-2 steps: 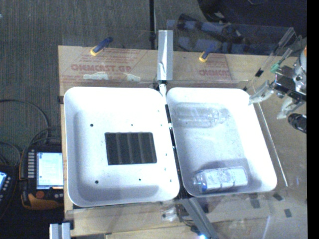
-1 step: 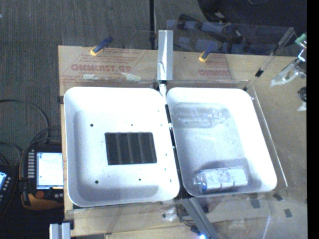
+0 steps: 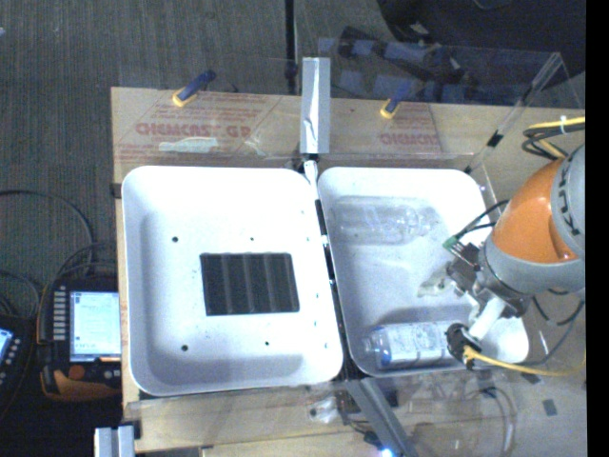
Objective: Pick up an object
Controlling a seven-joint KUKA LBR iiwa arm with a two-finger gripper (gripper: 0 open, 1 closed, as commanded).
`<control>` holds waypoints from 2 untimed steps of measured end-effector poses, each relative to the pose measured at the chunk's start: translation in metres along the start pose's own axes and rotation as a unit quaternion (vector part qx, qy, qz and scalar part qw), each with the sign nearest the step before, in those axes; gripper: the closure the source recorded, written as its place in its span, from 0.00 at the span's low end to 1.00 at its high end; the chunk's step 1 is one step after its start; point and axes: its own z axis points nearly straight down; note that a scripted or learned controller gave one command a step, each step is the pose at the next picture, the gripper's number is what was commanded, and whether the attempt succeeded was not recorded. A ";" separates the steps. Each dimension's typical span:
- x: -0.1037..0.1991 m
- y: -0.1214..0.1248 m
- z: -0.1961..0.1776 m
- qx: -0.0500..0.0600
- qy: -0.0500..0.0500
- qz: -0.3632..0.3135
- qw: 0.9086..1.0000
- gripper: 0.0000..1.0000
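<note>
Arm (image 3: 538, 227) is reaching in from the right, crossing the right edge of the right bin (image 3: 381, 288). Hand (image 3: 463, 267) is hanging low over that bin's right side. Whether it is spread or pressed together cannot be told from this angle.

Clear bottle (image 3: 385, 222) is lying on its side along the far part of the right bin, apart from the hand. Labelled bottle (image 3: 409, 345) is lying on its side against the near wall, near the hand. A faint translucent patch just beside the hand is possibly film or glare; too unclear to tell.

Left bin (image 3: 143, 284) is holding a dark ribbed panel (image 3: 249, 283), which is lying flat at its centre. Both bins are sitting side by side on the desk (image 3: 238, 127).
</note>
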 end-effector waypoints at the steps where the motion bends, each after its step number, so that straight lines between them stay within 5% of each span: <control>1: -0.033 0.031 -0.043 -0.001 0.000 0.110 0.994 0.00; 2: -0.014 0.022 0.009 0.000 0.000 0.053 0.999 0.00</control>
